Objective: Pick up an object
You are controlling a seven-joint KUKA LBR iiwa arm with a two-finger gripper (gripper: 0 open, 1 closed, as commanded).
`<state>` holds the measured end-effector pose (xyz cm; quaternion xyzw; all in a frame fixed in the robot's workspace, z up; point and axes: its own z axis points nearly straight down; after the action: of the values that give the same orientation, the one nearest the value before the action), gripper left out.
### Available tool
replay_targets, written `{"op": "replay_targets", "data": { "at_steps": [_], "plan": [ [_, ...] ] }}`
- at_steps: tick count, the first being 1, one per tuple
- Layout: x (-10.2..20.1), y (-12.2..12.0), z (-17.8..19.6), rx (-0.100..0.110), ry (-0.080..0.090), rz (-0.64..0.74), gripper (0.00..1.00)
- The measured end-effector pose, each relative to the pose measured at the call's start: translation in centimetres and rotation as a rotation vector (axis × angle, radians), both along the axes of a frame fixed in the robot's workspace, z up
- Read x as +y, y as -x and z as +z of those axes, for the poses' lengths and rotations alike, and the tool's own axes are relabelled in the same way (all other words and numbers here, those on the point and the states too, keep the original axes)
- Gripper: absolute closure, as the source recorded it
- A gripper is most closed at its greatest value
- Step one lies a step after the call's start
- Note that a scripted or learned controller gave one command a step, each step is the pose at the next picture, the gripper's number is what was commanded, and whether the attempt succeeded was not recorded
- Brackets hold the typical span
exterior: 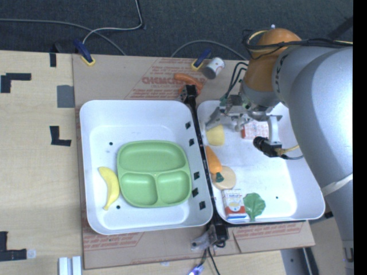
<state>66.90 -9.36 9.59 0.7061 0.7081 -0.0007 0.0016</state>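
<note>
Because the arm reaches into the right bin (298, 202), the hand (229, 114) is poised just above the yellow block (215, 135); whether it is open cannot be told.

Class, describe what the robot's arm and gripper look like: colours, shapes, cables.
The arm is a thick, rounded, smooth grey body with an orange band above the wrist. Thin black cables loop around the band. The gripper is a small metal assembly, silver-grey with dark parts, and a black cable ends beside it.
</note>
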Motion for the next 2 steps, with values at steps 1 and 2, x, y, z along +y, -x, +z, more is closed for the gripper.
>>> {"op": "replay_targets", "data": {
  "at_steps": [1,2],
  "plan": [
    [-0.2,0.0,-1.1,0.001,-0.002,-0.001,0.00],
    [-0.2,0.0,0.0,0.000,-0.001,0.000,1.00]
  ]
}}
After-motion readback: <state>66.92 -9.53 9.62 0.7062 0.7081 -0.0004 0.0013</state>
